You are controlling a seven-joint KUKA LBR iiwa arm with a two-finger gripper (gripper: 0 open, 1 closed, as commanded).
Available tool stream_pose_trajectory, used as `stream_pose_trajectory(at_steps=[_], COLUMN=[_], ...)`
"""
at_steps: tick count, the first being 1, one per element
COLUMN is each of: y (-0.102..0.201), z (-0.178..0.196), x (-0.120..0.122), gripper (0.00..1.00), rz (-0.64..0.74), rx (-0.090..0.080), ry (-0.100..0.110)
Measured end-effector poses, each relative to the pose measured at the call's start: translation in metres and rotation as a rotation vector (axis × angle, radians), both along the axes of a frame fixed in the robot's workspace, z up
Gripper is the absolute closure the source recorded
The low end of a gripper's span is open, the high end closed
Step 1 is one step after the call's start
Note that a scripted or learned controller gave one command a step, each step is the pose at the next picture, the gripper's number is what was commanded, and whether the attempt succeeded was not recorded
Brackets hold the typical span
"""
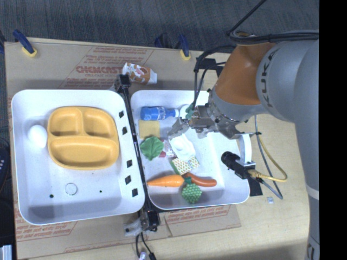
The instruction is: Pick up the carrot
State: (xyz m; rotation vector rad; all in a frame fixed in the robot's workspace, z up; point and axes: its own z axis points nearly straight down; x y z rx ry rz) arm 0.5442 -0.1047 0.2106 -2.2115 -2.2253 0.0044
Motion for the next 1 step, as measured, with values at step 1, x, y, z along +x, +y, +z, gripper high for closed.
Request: stream_pose_trajectory(at_steps=[1], y=[0.0139], z=[-0.0506], x=[-0.0686], gripper=[0.00], rz=[0.201], rx=[0.001], ry=[0.000])
